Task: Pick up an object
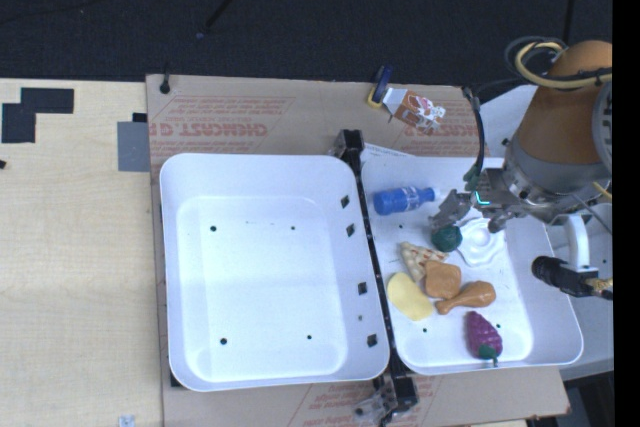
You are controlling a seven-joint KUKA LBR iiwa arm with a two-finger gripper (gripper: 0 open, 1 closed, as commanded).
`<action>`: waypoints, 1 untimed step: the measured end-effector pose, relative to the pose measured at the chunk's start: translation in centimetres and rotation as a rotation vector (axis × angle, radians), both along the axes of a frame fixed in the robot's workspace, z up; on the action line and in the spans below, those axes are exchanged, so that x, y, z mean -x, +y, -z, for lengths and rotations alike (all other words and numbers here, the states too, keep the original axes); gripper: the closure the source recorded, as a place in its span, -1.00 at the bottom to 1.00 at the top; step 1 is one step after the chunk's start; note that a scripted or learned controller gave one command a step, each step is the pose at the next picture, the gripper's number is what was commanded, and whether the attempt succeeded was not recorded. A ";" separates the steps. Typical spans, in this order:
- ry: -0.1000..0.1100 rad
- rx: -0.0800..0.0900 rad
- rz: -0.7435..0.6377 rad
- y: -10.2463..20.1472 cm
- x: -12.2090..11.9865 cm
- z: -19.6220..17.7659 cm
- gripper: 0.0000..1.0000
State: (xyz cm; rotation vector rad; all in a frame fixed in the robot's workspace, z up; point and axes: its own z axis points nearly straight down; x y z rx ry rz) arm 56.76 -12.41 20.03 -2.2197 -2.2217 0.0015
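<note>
The right bin (545, 340) holds several objects: a blue bottle (404, 200) at the back, a dark green ball (446, 239), a white piece (481, 248), a pizza slice (420, 256), a brown drumstick (458, 288), a yellow lemon (407, 296) and a purple fruit (483, 335) at the front. My gripper (472, 213) hangs over the back right part of this bin, just above the green ball and the white piece. Its fingers (448, 208) are spread open with nothing between them.
The left bin (185, 215) stands beside the right one, parted by a black divider (365, 255). A small printed packet (418, 110) and a yellow-blue clip (379, 89) lie on the cardboard behind the bins. The arm's orange band (560, 115) rises at the right.
</note>
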 end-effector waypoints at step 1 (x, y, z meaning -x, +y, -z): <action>0.011 -0.003 -0.001 2.8 0.9 11.1 -1.00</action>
